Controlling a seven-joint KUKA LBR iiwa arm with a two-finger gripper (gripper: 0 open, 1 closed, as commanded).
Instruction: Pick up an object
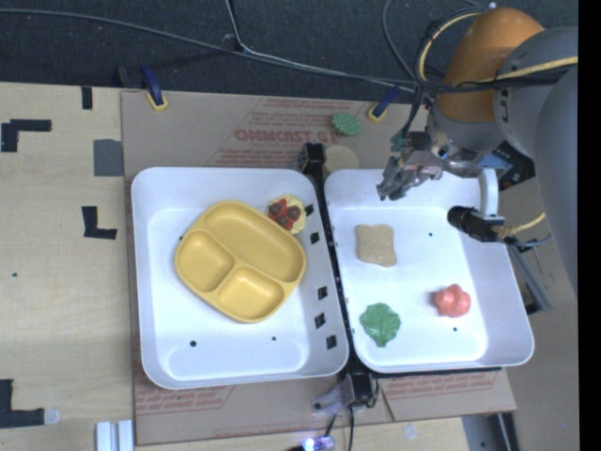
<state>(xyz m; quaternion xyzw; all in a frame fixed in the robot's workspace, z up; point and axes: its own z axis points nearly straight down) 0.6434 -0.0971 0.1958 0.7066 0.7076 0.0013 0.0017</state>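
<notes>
Green leafy toy (380,323) lies nearest in the right bin (498,346), a red piece (453,301) beside it, a tan slab (376,245) farther back. Beyond, the end effector (396,186) hovers (grip state unclear, nothing visibly held).

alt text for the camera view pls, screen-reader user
A grey robot arm's claw hangs above the right white bin, which holds a tan bread-like slab, a green leafy toy and a red lumpy toy. The left white bin holds a yellow divided plastic tray.
</notes>
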